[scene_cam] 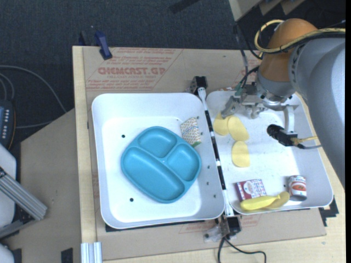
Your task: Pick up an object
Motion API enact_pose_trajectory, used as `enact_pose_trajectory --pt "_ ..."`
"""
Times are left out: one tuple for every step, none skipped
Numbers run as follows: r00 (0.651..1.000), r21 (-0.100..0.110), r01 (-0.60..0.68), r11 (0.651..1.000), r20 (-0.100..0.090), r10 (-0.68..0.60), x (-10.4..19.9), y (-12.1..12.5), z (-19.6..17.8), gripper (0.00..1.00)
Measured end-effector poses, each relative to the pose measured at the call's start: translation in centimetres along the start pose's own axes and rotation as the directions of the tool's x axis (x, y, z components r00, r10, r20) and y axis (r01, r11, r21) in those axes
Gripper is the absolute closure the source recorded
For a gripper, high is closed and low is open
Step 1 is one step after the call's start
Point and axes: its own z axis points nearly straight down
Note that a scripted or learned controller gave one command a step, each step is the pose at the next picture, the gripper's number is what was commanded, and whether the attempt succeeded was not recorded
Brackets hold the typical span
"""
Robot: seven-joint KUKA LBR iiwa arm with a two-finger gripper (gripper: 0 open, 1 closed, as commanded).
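Camera view: the gripper (249, 104) hangs over the far end of the right bin (312, 169); whether it is open or closed cannot be told. Just below it lie pale yellow chip-like pieces (230, 127). These are probably light, thin and brittle, so they are best pinched gently across an edge.

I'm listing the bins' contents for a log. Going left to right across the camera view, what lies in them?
Blue divided plate → small patterned packet → pale yellow pieces → red box → small can.
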Motion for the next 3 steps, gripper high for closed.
enact_pose_trajectory --pt "1.0 0.004 -0.002 1.0 -0.001 0.002 0.3 -1.8 0.0 0.0" --pt "1.0 0.0 0.0 1.0 0.0 0.0 0.8 0.0 0.0 0.0" --pt "1.0 0.004 -0.001 1.0 -0.001 0.001 0.8 -1.6 0.0 0.0"
